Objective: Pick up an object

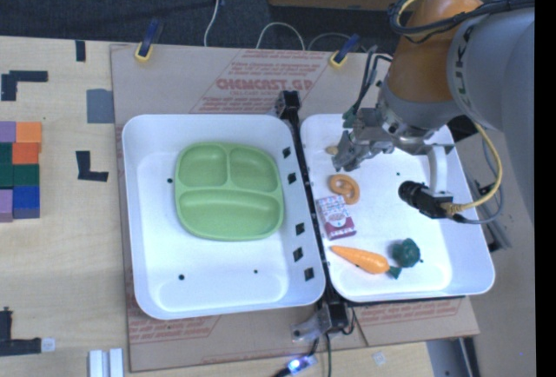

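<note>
Two dark fingers of my gripper (346, 156) hang over the upper left part of the right shallow white bin (465, 275); whether they are spread or pressed together I cannot tell. Just below sits a small brown pretzel (344, 187), then a pink printed packet (334, 216), then an orange plastic carrot with green top (372, 259). Left of centre, the other white bin (143, 271) holds a green divided plastic plate (229, 191).

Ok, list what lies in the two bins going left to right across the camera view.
Green divided plate in the left bin → pink packet → orange carrot → dark green toy, these three in the right bin. The pretzel overlaps the packet's span, so I leave it out.
</note>
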### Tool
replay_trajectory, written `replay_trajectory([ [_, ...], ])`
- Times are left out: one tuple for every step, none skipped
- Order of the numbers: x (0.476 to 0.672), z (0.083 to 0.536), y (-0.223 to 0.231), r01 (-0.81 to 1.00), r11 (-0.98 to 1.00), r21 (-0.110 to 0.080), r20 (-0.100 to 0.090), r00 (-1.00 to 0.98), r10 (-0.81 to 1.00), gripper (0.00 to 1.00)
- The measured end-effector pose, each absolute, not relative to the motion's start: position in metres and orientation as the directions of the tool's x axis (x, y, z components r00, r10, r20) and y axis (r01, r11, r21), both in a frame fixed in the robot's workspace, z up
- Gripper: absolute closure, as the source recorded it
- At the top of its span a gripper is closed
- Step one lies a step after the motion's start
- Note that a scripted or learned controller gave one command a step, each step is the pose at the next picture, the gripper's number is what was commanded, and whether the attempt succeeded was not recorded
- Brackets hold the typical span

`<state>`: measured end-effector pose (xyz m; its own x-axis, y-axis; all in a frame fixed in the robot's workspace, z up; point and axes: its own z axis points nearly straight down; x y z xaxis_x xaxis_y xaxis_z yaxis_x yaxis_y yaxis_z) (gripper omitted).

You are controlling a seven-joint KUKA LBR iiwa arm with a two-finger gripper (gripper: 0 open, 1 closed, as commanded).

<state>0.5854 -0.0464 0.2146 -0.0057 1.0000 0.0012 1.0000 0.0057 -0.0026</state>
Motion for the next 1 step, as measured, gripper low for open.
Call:
replay_trajectory([
  [0.5881, 0.2070, 0.0068, 1.000, 0.006, -0.003, 0.001, -0.006, 1.000, 1.00],
])
